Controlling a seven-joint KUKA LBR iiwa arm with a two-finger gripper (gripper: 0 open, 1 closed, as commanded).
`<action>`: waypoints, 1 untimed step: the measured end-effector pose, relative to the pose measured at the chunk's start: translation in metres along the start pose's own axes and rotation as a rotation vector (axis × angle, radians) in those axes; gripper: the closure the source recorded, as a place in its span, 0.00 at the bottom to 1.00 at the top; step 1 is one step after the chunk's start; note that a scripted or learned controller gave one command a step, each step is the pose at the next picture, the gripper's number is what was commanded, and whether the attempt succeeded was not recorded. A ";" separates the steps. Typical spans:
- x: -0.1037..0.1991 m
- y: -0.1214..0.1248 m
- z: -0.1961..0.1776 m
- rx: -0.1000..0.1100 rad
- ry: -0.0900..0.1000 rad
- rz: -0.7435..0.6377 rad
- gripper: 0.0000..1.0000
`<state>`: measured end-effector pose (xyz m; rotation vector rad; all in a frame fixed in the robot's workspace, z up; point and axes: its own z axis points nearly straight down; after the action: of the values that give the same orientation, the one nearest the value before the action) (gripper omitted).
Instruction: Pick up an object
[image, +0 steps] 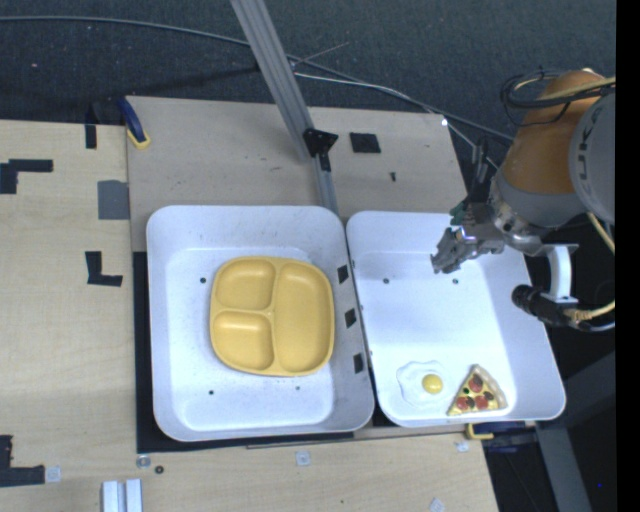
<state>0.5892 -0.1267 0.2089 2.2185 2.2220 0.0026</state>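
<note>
1. Toys for picking lie in the right bin (520, 330): a fried egg (423, 381) and a pizza slice (477, 391), side by side and close together in that bin's near corner, the slice just beside the near rim.
2. Plate (272, 315), yellow with 3 compartments, sits flat in the middle of the left bin (170, 300), well apart from the 2 toys.
3. Gripper (447, 254) hangs over the far part of the right bin, above bare white floor, well apart from the egg and the slice. Nothing sits between its fingers. They look close together, but they are small and dark at this angle, so I cannot tell their spread.
4. Arm (545, 160) comes in from the right, its orange band above the wrist, with cables looping beside it.
5. Step in hand, as I judge it: the approach. No object is grasped yet, and the gripper is not lined up over any of the 3 candidates.
6. Next move, in my view: travel toward the near corner, centre over 1 toy, then descend. Both toys look flat and low, so the fingers would need to reach almost to the floor. The slice's spot by the rim leaves little room on that side.
</note>
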 end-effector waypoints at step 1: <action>0.001 -0.008 -0.059 -0.002 -0.001 0.000 1.00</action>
<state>0.5815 -0.1258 0.2676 2.2171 2.2203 0.0041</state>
